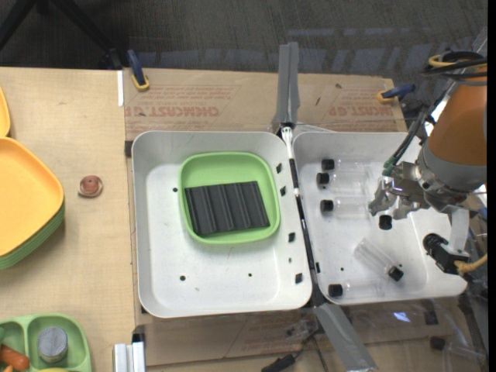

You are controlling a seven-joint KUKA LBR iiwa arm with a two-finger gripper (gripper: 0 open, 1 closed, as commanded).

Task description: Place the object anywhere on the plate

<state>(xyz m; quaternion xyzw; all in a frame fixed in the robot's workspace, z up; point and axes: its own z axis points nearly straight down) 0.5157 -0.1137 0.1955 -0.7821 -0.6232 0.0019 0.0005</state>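
A: Where is the plate?

B: The green plate (229, 198), square with rounded corners, lies in the left white bin (155, 285), toward its far half. A dark ribbed rectangular piece (229, 208) lies flat on it, covering most of its floor.

A: And the arm?

B: The arm (457, 138), grey with its orange band, comes in from the right and hangs over the right bin (341, 149). The gripper (387, 204) is above the middle of that bin, right of centre. Whether it is parted or closed I cannot tell; the metal there is a blur against the white.

A: What lies in the right bin?

B: Several clear tubes with black caps (326, 163), scattered. Three caps sit along the left side, one near the front-left corner, one (395, 272) toward the near right, and one just below the gripper. The clear bodies are hard to trace against the bin floor.

A: Anything outside the bins?

B: On the wooden bench at left, a stack of yellow plates (27, 200), a small reddish round knob (91, 185), and at the near-left corner a green divided tray (31, 343) with a grey puck in it.
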